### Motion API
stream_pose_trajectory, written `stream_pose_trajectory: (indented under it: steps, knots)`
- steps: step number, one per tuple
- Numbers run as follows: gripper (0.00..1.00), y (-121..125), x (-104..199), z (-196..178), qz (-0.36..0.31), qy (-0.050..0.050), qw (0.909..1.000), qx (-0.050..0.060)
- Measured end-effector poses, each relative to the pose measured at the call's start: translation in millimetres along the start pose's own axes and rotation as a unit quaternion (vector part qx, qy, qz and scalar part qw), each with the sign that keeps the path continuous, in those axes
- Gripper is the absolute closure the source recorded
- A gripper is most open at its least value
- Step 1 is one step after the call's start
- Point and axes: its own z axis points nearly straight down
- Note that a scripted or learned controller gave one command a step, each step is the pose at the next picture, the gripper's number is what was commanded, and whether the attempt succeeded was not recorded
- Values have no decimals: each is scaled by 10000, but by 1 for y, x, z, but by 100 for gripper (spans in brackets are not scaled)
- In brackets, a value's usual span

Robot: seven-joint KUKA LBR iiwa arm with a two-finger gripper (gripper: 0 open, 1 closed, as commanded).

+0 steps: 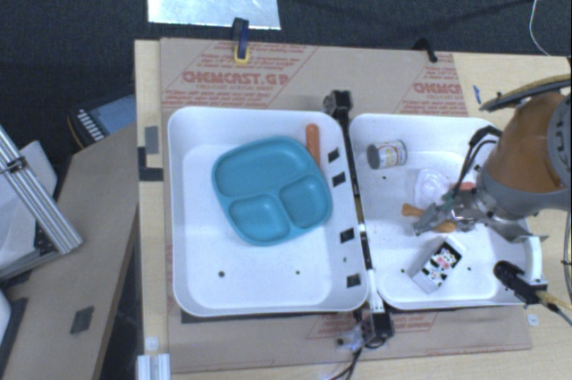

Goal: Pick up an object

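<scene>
A small black-and-white box point(437, 266) lies in the right bin point(393, 293), just below the claw point(433, 223); whether the claw is open or closed I cannot tell. A can point(387, 156) lies near the bin's top; a blue plate point(271, 190) sits in the left bin point(192, 280).

Tray point(268, 190) in left bin point(192, 280); can point(387, 156) in right bin point(393, 284).

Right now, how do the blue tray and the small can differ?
The blue tray lies in the left bin; the small can lies in the right bin. The tray is by far the bigger, wide and flat with three compartments; the can is a short cylinder on its side. The tray is plain blue; the can is pale with a label. Both lie apart from the gripper.
</scene>
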Motion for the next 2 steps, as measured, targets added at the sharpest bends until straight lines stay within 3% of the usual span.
stream_pose_trajectory:
  steps: [1, 2]
  knots:
    - [0, 1, 0, 5, 1, -2, 10000, -11]
    - [100, 1, 0, -6, 2, -6, 10000, -22]
